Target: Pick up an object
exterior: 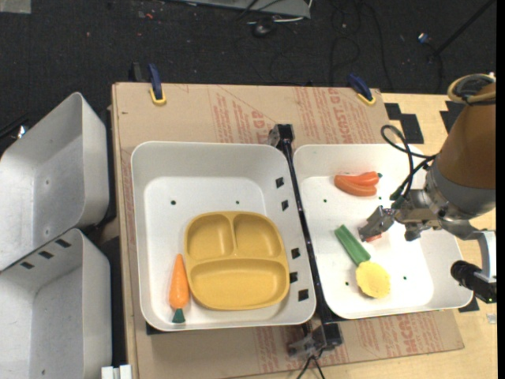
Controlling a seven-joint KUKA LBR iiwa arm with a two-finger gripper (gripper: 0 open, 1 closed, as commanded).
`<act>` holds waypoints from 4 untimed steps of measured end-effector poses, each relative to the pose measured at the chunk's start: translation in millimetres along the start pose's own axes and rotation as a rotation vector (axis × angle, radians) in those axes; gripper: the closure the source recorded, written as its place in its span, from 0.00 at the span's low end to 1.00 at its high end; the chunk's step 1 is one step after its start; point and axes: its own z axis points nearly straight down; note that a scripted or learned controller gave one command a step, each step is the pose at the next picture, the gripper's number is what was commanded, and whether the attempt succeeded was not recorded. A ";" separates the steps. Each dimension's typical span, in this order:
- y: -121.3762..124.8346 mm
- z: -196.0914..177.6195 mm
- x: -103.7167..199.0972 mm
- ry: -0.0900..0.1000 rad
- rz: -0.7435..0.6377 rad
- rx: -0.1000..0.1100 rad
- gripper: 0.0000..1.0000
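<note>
Dark carpet strewn with cables surrounds a brown cardboard-topped bench [221, 109], which carries two shallow white bins side by side. One bin, the left white bin [150, 235], holds two things: one yellow plastic plate with three compartments [237, 260] and one orange toy carrot with a green tip [179, 285], lying just beside the plate's left edge. The other, the right white bin [418, 287], holds three things: one orange-red toy pepper [357, 182] near its far wall, one green stick-shaped toy [352, 244] lying at a slant in the middle, and one yellow lumpy toy [373, 279] touching or just beside the green stick's near end.

Over the right bin, the grey arm with an orange upper part reaches in from the right, and its two-finger gripper [376, 226] hangs just right of the green stick's far end, below the pepper. Nothing shows between its fingers; whether they are spread or closed cannot be told. Two more white bins [47, 235] sit off the bench at left.
</note>
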 end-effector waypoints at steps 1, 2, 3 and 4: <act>2.3 -5.6 0.3 -0.002 -0.003 -0.012 0.00; 10.0 45.7 7.7 -0.001 -0.002 -0.008 0.00; 10.0 89.1 5.9 -0.001 -0.001 -0.008 0.00; 9.4 142.7 6.2 -0.001 -0.001 -0.007 0.00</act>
